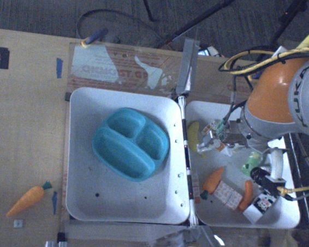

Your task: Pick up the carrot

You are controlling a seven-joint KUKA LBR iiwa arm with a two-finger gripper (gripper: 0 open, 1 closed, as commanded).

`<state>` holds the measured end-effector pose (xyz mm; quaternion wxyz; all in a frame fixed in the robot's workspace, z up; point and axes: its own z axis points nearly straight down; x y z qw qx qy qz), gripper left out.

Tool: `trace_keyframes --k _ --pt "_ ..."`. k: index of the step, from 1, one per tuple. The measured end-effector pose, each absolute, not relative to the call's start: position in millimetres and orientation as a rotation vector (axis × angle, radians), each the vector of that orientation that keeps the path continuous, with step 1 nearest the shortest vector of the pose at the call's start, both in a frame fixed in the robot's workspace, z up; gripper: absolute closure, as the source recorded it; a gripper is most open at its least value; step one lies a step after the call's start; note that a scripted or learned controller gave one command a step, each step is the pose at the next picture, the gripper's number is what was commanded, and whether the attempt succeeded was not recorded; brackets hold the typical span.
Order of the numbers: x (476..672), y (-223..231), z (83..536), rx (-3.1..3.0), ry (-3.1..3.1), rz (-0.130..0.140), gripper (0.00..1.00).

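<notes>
Hanging over the right bin, the jaws are a cluster of shiny metal; whether they are clenched or released I cannot tell. Below them lies a smooth, tapered orange carrot, beside a pale patterned box. Another carrot rests on the tan table. A glossy teal divided plate fills the left bin. Faded writing on the taped sheet is unreadable.

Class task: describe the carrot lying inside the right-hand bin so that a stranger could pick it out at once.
Find the right white bin, under the gripper. Near its left wall lies a short orange carrot, beside a patterned box. The other carrot lies on the bench outside both bins.
</notes>
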<state>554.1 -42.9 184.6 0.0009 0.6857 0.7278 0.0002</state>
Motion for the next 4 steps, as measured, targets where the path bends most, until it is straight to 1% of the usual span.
trace_keyframes --k 1,2,3,4 --pt "515.3 -96.0 169.2 2.069 2.367 -0.002 0.00" --pt "534.9 -104.3 86.9 1.721 2.623 0.005 0.00" --pt "536.8 -105.1 98.6 1.721 2.615 0.010 1.00" --pt "537.6 -105.3 108.6 1.722 2.611 0.012 1.00"
